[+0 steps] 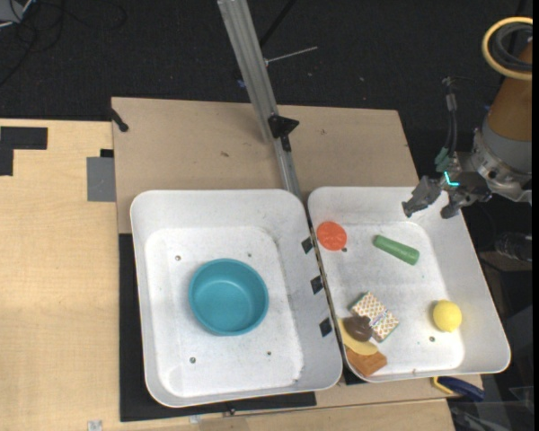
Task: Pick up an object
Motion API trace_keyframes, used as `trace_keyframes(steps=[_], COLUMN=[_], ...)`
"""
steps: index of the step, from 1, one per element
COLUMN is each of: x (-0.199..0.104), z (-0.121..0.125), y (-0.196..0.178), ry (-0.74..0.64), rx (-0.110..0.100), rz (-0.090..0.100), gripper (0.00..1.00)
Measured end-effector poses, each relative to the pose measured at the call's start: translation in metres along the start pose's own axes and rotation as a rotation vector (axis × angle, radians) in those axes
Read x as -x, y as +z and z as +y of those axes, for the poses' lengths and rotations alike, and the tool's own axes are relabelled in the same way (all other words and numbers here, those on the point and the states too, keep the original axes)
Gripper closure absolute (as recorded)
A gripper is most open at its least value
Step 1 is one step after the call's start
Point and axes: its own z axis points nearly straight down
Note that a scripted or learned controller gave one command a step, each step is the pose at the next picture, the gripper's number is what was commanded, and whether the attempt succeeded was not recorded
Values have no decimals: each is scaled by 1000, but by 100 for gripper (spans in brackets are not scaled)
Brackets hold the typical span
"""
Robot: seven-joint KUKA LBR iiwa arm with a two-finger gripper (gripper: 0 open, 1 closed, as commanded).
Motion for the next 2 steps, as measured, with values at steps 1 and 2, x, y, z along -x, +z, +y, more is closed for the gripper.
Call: trace_keyframes(steps=[1, 2], x=[0, -6], z=[0, -2], y=[0, 62], ry=[0, -1], rx=[0, -5], rz=[0, 1], gripper=[0, 0])
